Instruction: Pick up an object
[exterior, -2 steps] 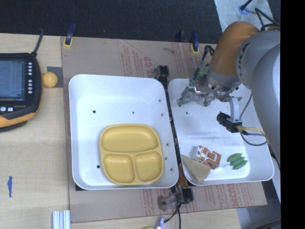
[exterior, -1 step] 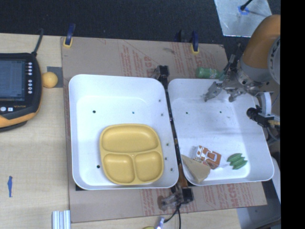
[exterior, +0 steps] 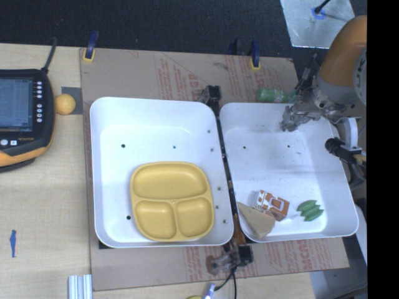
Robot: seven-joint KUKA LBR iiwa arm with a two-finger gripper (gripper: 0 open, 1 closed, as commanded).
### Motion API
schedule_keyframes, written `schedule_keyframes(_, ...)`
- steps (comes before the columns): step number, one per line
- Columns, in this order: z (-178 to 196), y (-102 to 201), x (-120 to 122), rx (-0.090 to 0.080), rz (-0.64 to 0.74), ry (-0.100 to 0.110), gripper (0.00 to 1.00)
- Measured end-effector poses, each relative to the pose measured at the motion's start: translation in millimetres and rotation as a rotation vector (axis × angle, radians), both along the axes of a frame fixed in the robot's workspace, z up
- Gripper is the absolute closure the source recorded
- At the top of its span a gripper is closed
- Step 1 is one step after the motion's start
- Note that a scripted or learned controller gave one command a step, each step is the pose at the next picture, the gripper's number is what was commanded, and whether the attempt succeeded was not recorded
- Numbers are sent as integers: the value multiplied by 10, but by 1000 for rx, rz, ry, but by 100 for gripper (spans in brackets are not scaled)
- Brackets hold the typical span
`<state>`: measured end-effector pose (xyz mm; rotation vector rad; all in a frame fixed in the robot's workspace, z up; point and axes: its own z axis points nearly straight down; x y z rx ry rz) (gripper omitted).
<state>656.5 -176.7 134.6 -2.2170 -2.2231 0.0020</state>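
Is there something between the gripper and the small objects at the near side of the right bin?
Nothing visible. The gripper is over the right bin's far side; bare white floor separates it from the orange-white packet, green piece and tan wedge.

A black and orange handheld controller (exterior: 22,118) is lying at the bench's (exterior: 43,217) left edge, an orange ball (exterior: 65,103) sitting just beside it. Blue clamps (exterior: 91,45) are gripping brown cardboard (exterior: 181,73).
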Motion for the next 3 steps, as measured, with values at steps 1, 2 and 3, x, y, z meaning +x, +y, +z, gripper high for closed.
schedule_keyframes(1, 172, 498, 0, 0, 2, 1, 100)
schedule_keyframes(2, 580, 1316, -177, -1, 3, 1, 100)
schedule_keyframes(3, 713, 657, -453, -1, -1, 2, 100)
